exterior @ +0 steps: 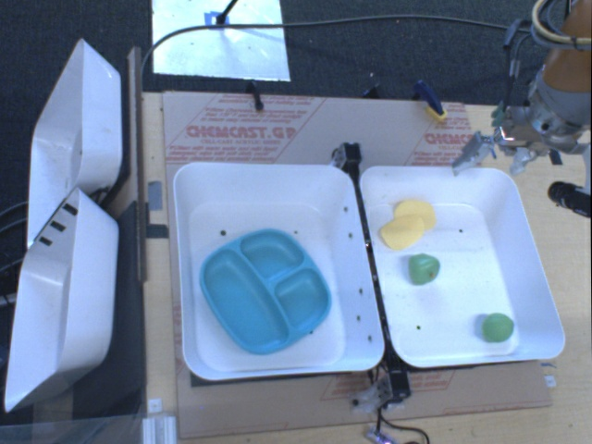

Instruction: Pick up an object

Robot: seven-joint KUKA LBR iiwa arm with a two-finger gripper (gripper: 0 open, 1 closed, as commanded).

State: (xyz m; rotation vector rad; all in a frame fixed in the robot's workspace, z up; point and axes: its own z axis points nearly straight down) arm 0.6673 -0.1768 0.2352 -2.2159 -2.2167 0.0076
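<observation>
Over the far rim of the right bin [535, 213], near its right corner: the gripper [493, 158], fingers spread apart, nothing between them. Grey arm [561, 81] with orange band up behind it, at the picture's right edge.

Nearest to the gripper, on the bin floor in the far left part: two pale yellow pieces [408, 225], overlapping, just beside the wall shared with the left bin [268, 172]. A little nearer the camera, close to the yellow pair but apart from it: a small green lump [424, 268]. Well apart from both, toward the near right corner, close to the rim: a round green ball [497, 326]. All three lower and nearer the camera than the gripper, none touching it.

Bare white floor between the green lump and the ball, and along the right wall under the gripper.

In the left bin: a blue divided plate [265, 289], three compartments, lying flat and turned askew, near the front left. Open floor behind it and to its right.

Off the bench at left: two spare white bins [69, 211], tipped on edge.
</observation>
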